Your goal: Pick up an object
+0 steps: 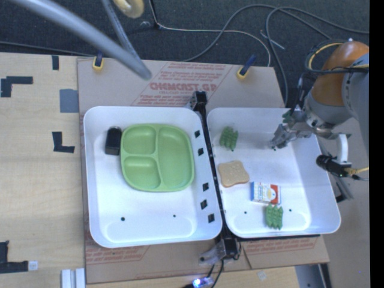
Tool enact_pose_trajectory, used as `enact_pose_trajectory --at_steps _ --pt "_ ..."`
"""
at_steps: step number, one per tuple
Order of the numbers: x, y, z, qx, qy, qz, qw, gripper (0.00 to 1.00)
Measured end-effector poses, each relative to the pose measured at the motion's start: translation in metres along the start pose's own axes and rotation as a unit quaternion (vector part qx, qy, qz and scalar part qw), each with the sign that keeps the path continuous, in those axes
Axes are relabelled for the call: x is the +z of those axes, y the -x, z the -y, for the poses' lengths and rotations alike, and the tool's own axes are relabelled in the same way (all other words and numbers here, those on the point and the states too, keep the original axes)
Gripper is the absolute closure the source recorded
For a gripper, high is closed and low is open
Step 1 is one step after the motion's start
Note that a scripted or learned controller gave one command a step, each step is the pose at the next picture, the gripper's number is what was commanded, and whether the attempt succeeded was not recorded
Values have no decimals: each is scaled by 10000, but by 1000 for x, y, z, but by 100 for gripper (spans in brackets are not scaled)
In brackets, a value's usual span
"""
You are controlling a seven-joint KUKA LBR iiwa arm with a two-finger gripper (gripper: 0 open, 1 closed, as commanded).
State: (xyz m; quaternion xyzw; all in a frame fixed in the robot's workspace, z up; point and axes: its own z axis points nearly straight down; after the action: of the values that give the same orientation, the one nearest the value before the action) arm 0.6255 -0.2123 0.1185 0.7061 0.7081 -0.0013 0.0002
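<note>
Objects for picking lie in the right bin (312,221), and we count four of them from the camera view: a green ridged piece (228,138) near the far left corner, a slice of toast (233,173) (a toy one, by its look) just nearer us beside the divider, a small white, blue and red carton (264,193) toward the middle, and a second green piece (273,216) close to the near wall, just below the carton. All four rest on the bin floor, apart from one another.

We see the tool (279,139) over the far right part of that bin, pointing down and to the left, with the grey arm (336,77) and its orange band behind it at the right edge. Nothing lies between its tips; we cannot tell how wide they stand.

On the worktop the left bin (96,179) holds a green sectioned plate (158,158), with a small black block (113,141) touching its left rim.
</note>
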Motion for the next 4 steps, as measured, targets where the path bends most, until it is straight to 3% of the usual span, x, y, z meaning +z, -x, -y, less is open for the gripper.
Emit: enact_pose_trajectory --at_steps 1,2,4 --pt "-56 4 -11 8 35 -2 10000 100" --pt "-85 4 -11 9 19 -9 10000 100" --pt "-86 -104 -11 -17 -2 -18 10000 100"
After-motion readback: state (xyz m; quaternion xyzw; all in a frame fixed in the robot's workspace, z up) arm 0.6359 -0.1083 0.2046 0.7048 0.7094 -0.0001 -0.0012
